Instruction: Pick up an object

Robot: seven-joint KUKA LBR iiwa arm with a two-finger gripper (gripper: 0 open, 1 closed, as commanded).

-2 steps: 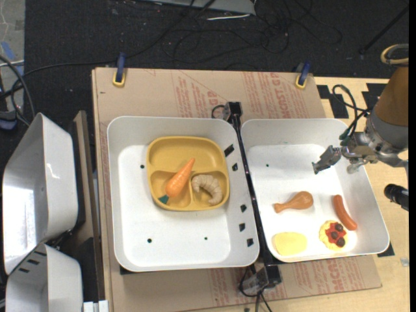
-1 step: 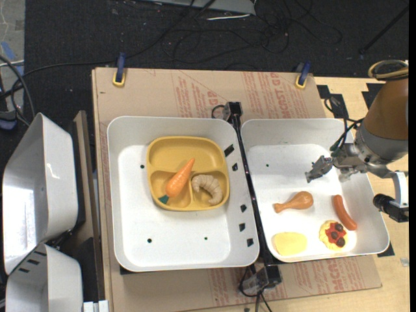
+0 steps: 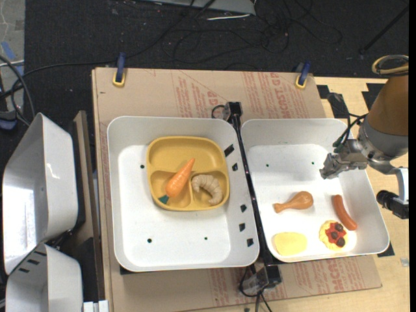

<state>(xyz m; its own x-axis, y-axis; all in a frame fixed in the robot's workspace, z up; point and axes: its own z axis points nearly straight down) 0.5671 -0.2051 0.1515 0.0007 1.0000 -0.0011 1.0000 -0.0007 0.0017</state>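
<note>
In the right bin lie a chicken drumstick, a red sausage, a yellow disc and a small pizza-like piece with dark toppings. A yellow divided plate in the left bin holds a carrot and a pale shrimp. My gripper hangs over the right bin's far right part, above and to the right of the drumstick, just beyond the sausage. Nothing shows between its fingers.
The bins stand side by side on a cardboard-covered bench held by clamps at the back. A black divider strip runs between the bins. White boxes stand at the left; cables lie on the dark floor behind.
</note>
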